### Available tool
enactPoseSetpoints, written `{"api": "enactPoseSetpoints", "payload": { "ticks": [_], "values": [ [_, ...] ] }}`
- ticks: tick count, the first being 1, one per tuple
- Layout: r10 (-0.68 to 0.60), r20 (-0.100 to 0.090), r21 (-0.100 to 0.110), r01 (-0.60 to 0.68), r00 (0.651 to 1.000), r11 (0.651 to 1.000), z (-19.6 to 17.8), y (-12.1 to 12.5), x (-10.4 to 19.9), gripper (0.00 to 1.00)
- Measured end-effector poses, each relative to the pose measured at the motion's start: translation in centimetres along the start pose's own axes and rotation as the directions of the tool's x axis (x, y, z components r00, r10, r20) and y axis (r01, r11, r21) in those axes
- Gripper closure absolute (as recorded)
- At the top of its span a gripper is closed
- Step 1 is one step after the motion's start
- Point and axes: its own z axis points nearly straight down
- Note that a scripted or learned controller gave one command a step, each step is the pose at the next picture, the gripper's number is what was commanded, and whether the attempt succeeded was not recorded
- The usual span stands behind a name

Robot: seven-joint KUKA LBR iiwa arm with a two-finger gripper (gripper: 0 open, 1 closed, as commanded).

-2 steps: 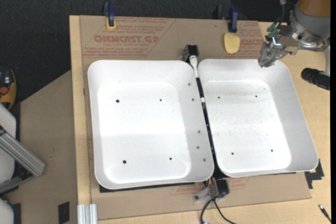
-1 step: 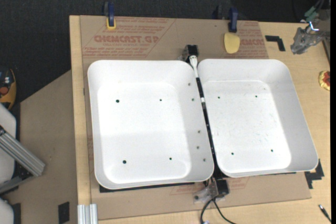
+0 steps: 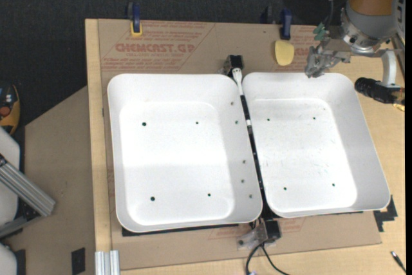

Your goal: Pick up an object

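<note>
Camera view: gripper (image 3: 315, 67) at 1 o'clock, hanging over the far rim of the right bin (image 3: 370, 132). Finger state: cannot tell, too small and blurred. Nothing visible in the grip. Yellow object (image 3: 284, 52) on the board (image 3: 187, 42) at 12 o'clock, just outside the right bin's far edge, at 9 o'clock from the gripper, near but apart. Left bin (image 3: 119, 138) at 9 o'clock, touching the right bin along the centre seam. Blue clamps (image 3: 134, 13) on the board's far edge.
</note>
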Motion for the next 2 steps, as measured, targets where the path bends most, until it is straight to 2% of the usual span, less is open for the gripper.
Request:
{"api": "enactPoseSetpoints", "payload": {
  "ticks": [1,2],
  "values": [
    [0.005,0.005,-0.012,-0.005,1.0,1.0,-5.7,0.0,-1.1,1.0],
    [0.003,0.004,-0.011,-0.003,1.0,1.0,-9.9,-1.1,1.6,1.0]
  ]
}}
